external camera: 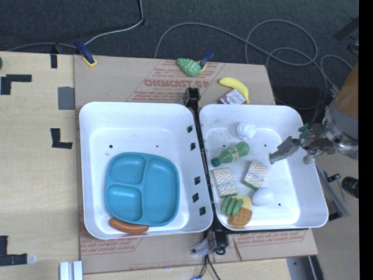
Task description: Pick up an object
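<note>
Whether the jaws are spread or pressed together cannot be told: the gripper (pixel 282 151) hangs above the right bin (pixel 291 116) near its right wall, with nothing seen in its grasp. The nearest objects lie apart from it on the bin floor: a green bottle (pixel 231 153), a white piece (pixel 246 130), two speckled packets (pixel 225 181) (pixel 255 174) whose print is too small to read, and a pineapple toy (pixel 239 210). Both bins sit on a cardboard sheet (pixel 128 80) printed in red "CHEMCAST GP", laid over a pale wooden bench (pixel 35 156) marked with black tape, with dark carpet (pixel 233 10) and loose cables (pixel 280 28) beyond.
</note>
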`<act>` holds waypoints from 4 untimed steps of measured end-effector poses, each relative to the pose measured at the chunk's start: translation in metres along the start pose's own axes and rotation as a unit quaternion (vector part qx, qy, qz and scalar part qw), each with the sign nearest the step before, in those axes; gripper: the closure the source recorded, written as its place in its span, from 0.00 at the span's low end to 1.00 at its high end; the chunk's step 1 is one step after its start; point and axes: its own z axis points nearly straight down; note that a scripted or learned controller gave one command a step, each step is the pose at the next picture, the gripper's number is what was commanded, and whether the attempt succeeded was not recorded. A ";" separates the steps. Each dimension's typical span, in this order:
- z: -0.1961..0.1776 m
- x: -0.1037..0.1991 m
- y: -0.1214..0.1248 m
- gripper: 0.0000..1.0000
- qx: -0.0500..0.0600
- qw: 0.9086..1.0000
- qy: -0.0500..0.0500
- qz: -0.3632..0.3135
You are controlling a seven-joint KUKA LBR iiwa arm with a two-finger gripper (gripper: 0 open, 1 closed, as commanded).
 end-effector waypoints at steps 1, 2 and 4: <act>0.074 0.029 0.074 0.00 0.001 1.000 0.000 0.000; 0.149 0.055 0.095 0.00 0.001 1.000 0.000 0.000; 0.185 0.030 0.147 1.00 -0.001 1.000 0.000 -0.001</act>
